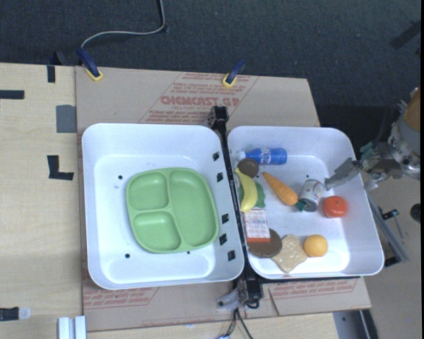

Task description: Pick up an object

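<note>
Step in hand, as you can read it: approach, nothing lifted yet. The gripper sits at the 3 o'clock edge of the right bin, reaching in over the rim from the right. You see one grey finger slanting toward the bin floor; whether the pair is spread or pressed together cannot be told at this angle, and nothing is visibly between them.

Candidates, all in the right bin:
- red tomato, just below the gripper at about 6 o'clock from it, close to the bin's right wall.
- small can, lying tipped, at roughly 8 o'clock from the gripper and just beside the tomato.
- carrot, at 9 o'clock of the can.
- blue bottle on its side near the bin's 12 o'clock wall.
- banana against the divider side, 9 o'clock of the bin.
- orange and a tan bread piece near the 6 o'clock wall.

The left bin holds a green divided plate, not touched.

Judgement on the next move: the tomato or the can is the nearest target. You would want the gripper centred over one of them, not between, then lowered. The tomato is round and near the wall, so it may roll or leave one finger short of room; the can could skid.
</note>
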Controlling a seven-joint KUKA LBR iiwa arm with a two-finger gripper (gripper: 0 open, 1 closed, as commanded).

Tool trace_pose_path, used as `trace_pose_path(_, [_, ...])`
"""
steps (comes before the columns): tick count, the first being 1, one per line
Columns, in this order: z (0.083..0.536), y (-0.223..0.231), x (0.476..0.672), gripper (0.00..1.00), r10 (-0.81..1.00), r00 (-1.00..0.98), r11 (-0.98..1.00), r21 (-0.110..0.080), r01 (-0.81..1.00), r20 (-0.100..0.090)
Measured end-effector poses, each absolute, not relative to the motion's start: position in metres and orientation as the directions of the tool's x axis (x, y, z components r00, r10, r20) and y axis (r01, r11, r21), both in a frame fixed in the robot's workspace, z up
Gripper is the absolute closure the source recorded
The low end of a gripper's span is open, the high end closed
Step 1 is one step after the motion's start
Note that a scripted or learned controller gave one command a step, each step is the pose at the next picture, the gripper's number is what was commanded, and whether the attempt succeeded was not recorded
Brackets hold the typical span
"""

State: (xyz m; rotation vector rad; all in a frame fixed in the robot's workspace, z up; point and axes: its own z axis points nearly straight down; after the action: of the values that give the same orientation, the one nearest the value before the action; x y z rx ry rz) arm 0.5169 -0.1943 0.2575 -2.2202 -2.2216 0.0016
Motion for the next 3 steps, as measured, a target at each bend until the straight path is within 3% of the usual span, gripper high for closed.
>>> trace_pose_path(1, [0.107, -0.164, 0.561, 0.0, 1.0, -0.001, 0.001, -0.007, 1.0, 0.002])
trace_pose_path(2, [0.087, -0.104, 0.609, 0.0, 1.0, 0.002, -0.002, 0.009, 1.0, -0.009])
trace_pose_path(3, [0.087, -0.114, 0.548, 0.0, 1.0, 0.0, 0.0, 0.006, 1.0, -0.002])
